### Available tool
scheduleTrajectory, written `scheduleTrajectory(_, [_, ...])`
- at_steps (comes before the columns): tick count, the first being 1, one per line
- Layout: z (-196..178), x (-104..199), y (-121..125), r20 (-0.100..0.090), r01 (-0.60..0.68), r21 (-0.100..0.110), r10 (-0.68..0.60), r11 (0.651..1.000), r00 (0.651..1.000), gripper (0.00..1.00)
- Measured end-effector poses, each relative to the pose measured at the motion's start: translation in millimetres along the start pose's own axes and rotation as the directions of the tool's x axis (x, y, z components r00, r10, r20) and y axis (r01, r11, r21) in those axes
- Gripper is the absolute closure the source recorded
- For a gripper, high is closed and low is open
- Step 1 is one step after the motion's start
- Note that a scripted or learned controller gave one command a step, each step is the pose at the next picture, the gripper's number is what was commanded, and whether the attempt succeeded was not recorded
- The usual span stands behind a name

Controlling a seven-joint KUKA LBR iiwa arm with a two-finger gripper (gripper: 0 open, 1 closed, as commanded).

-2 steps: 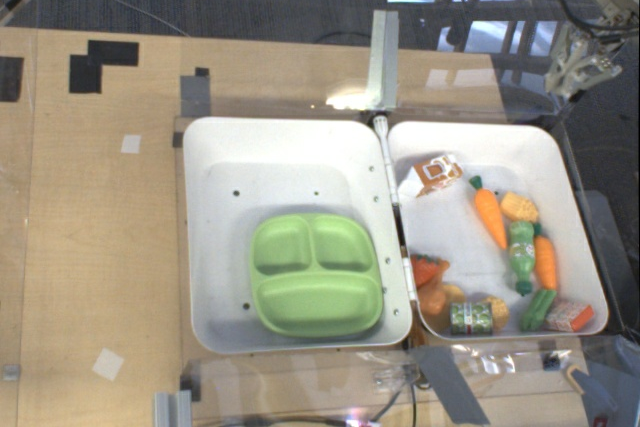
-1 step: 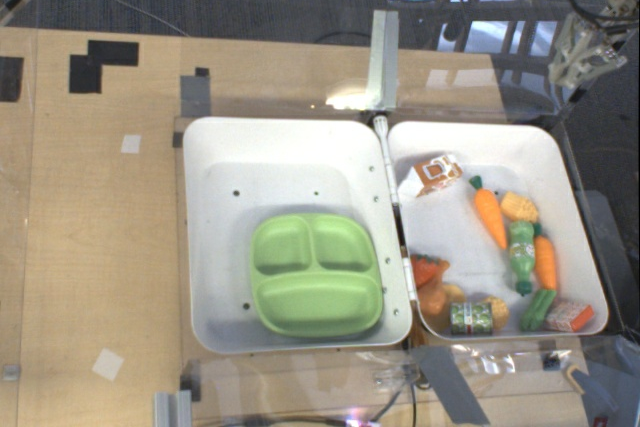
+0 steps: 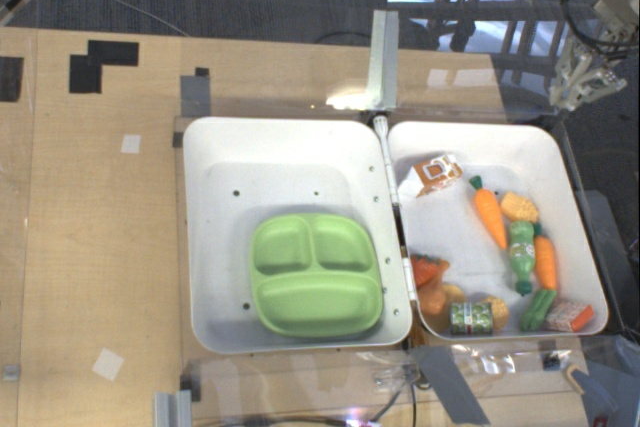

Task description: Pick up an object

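A: Which one would you go for?

B: The long orange plastic toy carrot (image 3: pixel 489 216), lying slantwise in the right-hand shallow white bin (image 3: pixel 556 151), green stub toward the far wall. It has bare floor on its left side, so fingers could straddle it there.

A: How would it handle?

B: My guess is light, hollow and stiff, with a smooth skin that may slip. I'd close across the thick upper half, not the tapering tip, where it could squirt out.

A: And its neighbours?

B: A yellow corn piece (image 3: pixel 519 207) sits just beside it on the right, a green toy bottle (image 3: pixel 521 256) below that, then a second, shorter carrot (image 3: pixel 545 261). A small white-and-orange carton (image 3: pixel 437 174) lies near the divider. The left bin (image 3: pixel 215 145) bears a green sectioned plastic plate (image 3: pixel 316 274).

A: The gripper?

B: The gripper (image 3: pixel 583 81) hangs beyond the right bin's far corner, well apart from the toys. Whether its jaws stand apart or closed I cannot tell; nothing is seen in them.
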State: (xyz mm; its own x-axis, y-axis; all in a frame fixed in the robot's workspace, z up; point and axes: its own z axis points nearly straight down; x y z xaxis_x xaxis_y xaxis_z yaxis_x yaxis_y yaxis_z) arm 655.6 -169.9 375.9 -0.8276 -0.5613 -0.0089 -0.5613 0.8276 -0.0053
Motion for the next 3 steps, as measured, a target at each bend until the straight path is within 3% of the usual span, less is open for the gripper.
scheduleTrajectory(1, [-15, -3, 0, 0.011, 0.002, 0.008, -0.002, 1.000, 1.000, 1.00])
scheduleTrajectory(2, [6, -4, -20, 0.000, 0.001, 0.000, -0.001, 1.000, 1.000, 1.00])
scheduleTrajectory(3, [-11, -7, -20, 0.013, 0.002, 0.010, -0.003, 1.000, 1.000, 1.00])
